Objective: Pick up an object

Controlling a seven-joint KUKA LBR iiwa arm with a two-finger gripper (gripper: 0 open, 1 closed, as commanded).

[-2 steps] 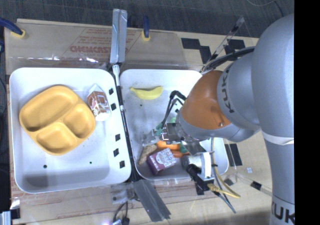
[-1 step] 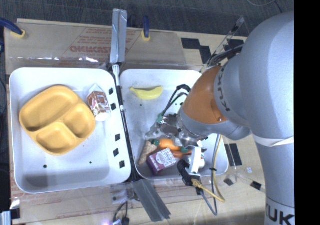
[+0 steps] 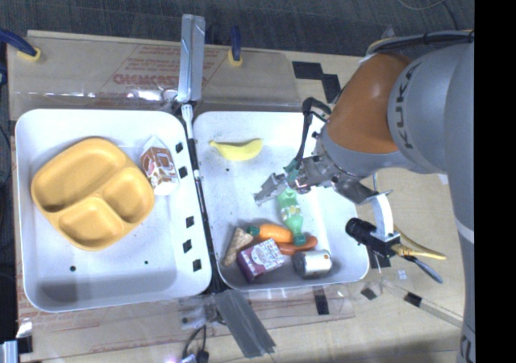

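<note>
Bottle (image 3: 290, 213) just under tool (image 3: 278, 185)

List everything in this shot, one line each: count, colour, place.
bins: two, white, side by side on the bench
divided tray: one, yellow, left bin
snack packet: one, brown and white, left bin beside the tray
banana: one, yellow, right bin, far end
green bottle: one, green, right bin, middle
carrot: one, orange, right bin, near end
purple carton: one, purple, right bin, near edge
can: one, silver, right bin, near corner
arm: one, grey with orange band, right
gripper: one, over the right bin
</note>
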